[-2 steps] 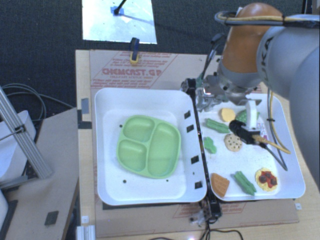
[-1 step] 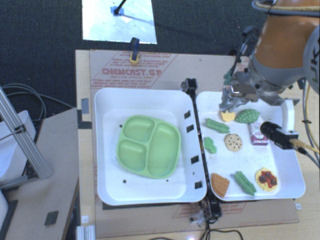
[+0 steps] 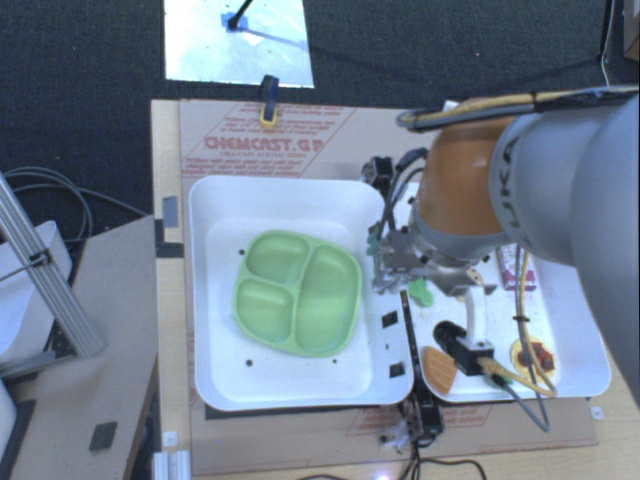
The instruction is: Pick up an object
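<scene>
Nearest us is the grey arm, with its gripper low at the left edge of the right bin; we cannot tell how far it is open. A small green piece lies just beside it. A green divided plate lies in the left bin.

Even overhead light pushes the left white bin close to overexposure, and a pale sheet on the dark floor at top glares brightly. The arm, close to the lens, looks soft and out of focus, casting faint shadow across the right bin; the frame is slightly grainy.
</scene>
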`<state>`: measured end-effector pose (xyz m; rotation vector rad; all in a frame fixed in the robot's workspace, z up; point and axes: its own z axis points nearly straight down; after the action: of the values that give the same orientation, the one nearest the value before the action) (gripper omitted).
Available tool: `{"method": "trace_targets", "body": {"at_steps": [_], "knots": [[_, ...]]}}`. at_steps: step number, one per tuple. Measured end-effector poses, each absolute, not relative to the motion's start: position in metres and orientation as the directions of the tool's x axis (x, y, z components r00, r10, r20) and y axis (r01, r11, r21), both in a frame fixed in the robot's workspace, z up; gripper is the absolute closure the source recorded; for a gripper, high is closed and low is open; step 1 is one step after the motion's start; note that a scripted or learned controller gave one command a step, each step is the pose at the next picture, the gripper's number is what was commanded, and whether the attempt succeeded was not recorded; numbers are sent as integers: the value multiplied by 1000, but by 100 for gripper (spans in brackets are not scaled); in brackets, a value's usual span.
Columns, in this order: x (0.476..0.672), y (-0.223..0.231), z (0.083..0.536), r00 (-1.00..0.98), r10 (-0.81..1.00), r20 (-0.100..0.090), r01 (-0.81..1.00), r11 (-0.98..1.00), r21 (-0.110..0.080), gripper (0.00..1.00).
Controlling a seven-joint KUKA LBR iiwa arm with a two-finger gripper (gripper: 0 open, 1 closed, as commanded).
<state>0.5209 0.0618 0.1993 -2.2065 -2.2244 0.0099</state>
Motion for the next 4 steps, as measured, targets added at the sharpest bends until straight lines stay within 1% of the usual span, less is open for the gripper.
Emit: {"method": "trace_targets", "body": {"at_steps": [1,2,3,4], "knots": [[496,-10,206,5,1000,-1,1000,-5,-1,100],[499,-5,217,-4,1000,1,1000,4,4,100],[564,7,268,-6,1000,0,1000,6,12,100],[521,82,193,-11,1000,3,1000,11,-8,100]]}}
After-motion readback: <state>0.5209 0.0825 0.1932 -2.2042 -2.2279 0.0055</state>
